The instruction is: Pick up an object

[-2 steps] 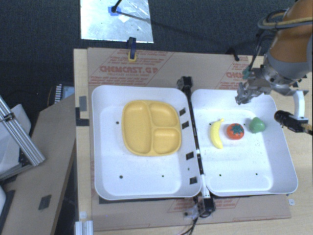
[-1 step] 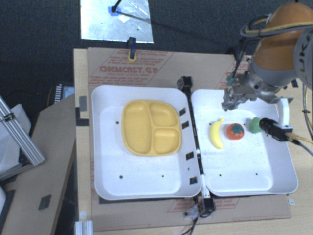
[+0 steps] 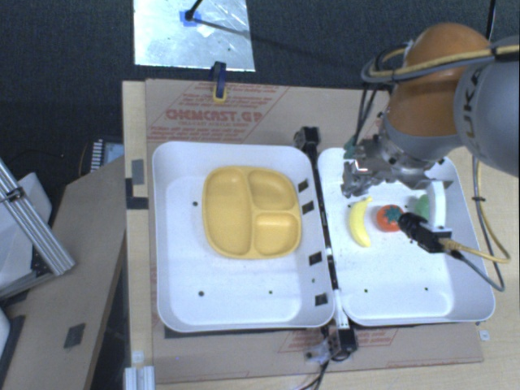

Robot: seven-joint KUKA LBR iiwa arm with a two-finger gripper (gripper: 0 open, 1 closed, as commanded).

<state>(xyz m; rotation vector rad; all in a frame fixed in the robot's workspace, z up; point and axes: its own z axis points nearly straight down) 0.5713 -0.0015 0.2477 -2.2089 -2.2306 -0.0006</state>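
Gripper [image 3: 357, 187] low in the right bin [image 3: 406, 303], just above one banana [image 3: 359, 223].

Whether the gripper is spread or closed cannot be told; its metal end blurs into the wrist, and nothing can be seen held in it. One yellow banana lies just below it on the bin floor, near the bin's left wall. Just right of the banana sits one small red-orange object [image 3: 389, 217] with a teal spot, too small to name, and beside that a green piece [image 3: 422, 204], partly hidden by a black cable part. The arm [image 3: 435, 80], grey and orange, covers the bin's upper right corner. One left bin [image 3: 175, 299] holds a single yellow divided tray [image 3: 250, 211] with three compartments.
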